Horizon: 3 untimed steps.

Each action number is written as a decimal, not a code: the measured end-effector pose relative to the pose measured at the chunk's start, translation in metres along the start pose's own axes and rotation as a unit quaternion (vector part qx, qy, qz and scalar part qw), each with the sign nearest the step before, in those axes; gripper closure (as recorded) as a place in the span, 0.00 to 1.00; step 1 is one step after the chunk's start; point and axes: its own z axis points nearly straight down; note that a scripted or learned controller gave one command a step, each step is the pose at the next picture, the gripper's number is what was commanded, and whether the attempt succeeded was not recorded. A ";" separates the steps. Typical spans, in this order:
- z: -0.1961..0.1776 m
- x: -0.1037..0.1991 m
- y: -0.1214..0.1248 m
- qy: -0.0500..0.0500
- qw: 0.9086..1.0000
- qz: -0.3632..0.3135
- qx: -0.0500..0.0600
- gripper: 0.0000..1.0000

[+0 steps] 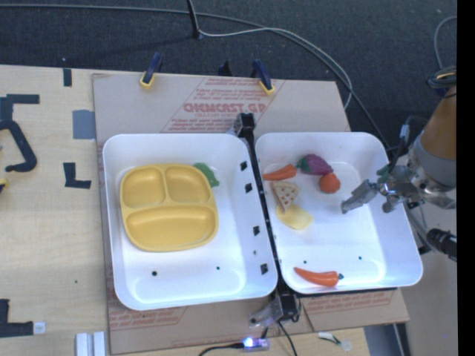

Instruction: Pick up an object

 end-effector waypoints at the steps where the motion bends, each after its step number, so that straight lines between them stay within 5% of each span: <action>1: 0.121 -0.002 0.067 0.001 1.000 -0.001 0.005 0.00; 2: 0.137 0.034 0.114 0.000 1.000 -0.002 -0.001 0.00; 3: 0.139 0.039 0.158 0.000 1.000 0.000 0.005 0.00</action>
